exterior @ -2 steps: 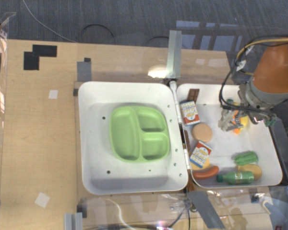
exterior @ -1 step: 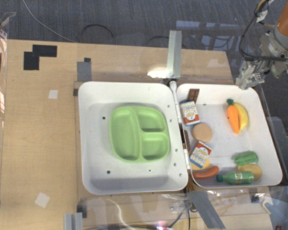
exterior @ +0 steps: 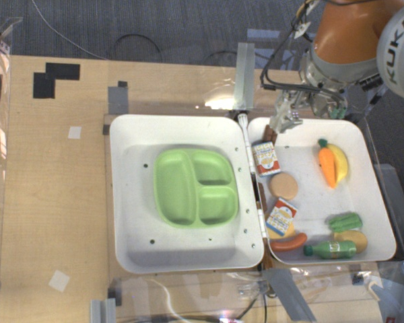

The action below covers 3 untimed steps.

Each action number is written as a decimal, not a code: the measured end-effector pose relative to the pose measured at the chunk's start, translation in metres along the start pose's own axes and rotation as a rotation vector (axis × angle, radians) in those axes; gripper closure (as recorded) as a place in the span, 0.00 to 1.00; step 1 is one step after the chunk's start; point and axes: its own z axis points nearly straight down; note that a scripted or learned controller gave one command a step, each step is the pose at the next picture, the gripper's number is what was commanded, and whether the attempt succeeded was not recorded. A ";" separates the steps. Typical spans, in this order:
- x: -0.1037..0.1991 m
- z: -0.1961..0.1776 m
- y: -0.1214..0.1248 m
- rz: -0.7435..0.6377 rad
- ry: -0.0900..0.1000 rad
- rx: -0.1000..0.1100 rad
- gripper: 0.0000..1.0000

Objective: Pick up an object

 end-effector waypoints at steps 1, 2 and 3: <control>0.034 0.046 -0.052 -0.270 0.002 0.005 1.00; 0.013 -0.052 -0.107 -0.071 -0.007 0.009 1.00; 0.141 -0.010 -0.120 -0.031 0.003 0.006 1.00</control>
